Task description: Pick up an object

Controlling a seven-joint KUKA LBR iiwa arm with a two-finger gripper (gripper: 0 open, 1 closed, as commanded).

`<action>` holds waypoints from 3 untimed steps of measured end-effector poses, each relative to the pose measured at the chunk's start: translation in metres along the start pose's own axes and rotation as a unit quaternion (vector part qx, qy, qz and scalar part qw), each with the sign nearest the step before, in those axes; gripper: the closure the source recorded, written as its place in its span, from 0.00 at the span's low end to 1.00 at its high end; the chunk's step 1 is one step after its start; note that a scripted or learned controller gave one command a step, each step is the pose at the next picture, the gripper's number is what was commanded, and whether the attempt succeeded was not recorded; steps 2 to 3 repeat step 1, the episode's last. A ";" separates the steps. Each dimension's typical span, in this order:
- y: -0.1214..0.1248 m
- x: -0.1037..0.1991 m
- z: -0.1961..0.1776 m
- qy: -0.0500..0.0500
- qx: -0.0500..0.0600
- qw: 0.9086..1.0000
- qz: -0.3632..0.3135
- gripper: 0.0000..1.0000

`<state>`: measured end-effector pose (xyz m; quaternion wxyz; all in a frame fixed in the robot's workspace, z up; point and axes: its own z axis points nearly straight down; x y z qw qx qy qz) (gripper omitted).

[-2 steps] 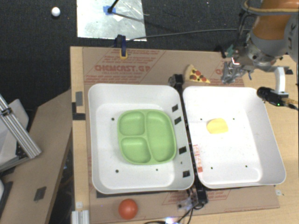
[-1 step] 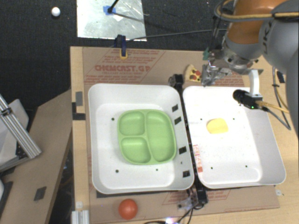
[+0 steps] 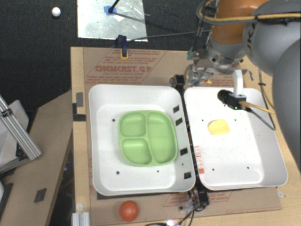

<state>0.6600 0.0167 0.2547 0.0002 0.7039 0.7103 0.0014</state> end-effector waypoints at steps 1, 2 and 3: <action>-0.001 0.048 0.004 0.000 0.000 1.000 0.000 1.00; -0.001 0.048 0.004 0.000 0.000 1.000 0.000 1.00; -0.001 0.048 0.004 0.000 0.000 1.000 0.000 1.00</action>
